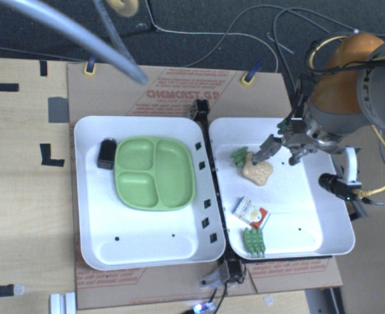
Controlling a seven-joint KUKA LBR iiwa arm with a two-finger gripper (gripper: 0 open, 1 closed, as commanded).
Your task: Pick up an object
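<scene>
Arm (349, 77) reaches over the right bin (310, 241), its gripper (281, 152) spread and holding nothing.

The two dark fingers (266, 152) stand apart above the bin floor, one tip near a tan, lumpy item (257, 172) (roughly heart-shaped, with no clear long axis) that lies in the bin's upper left part, touching a small green piece (239, 156) at its upper left. Lower down lie a white-and-red packet (251, 213), tilted with its long axis running upper left to lower right, and a green block (254, 241) near the front wall, its long axis running up and down the frame. The left bin (140, 254) holds a green divided plate (155, 173) with a black object (107, 154) just beside its left edge. Both bins sit on brown cardboard (179, 90) over a wooden bench (22, 208); black cables (245, 25) cross the dark floor behind.
</scene>
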